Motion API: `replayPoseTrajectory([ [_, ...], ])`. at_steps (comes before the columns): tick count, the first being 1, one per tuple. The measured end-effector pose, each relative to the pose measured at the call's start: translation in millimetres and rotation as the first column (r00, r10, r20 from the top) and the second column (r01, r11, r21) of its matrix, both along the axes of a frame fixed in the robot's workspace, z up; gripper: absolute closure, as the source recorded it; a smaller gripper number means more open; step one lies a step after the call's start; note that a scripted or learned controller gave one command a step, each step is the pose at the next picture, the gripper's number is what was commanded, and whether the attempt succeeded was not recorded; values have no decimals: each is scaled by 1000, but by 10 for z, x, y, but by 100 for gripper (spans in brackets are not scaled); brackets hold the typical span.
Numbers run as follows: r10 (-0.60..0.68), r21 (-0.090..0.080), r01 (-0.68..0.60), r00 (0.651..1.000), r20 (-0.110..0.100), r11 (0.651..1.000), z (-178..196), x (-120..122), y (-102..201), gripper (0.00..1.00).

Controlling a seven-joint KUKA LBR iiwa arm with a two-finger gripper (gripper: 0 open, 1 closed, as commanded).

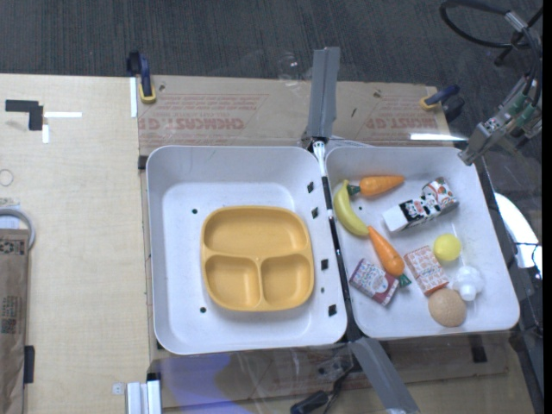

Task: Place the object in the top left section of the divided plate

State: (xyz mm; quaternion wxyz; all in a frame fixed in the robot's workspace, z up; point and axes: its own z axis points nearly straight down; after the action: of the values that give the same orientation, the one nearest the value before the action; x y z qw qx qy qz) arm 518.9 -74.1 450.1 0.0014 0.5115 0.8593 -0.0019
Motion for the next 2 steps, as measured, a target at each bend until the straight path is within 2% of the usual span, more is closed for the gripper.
replayPoseTrajectory([
  [1, 0, 0, 0, 1000, 0, 1000, 0, 0, -1, 0],
  [2, 2, -2, -2, 1000, 0, 1000, 85, 17, 3, 100],
])
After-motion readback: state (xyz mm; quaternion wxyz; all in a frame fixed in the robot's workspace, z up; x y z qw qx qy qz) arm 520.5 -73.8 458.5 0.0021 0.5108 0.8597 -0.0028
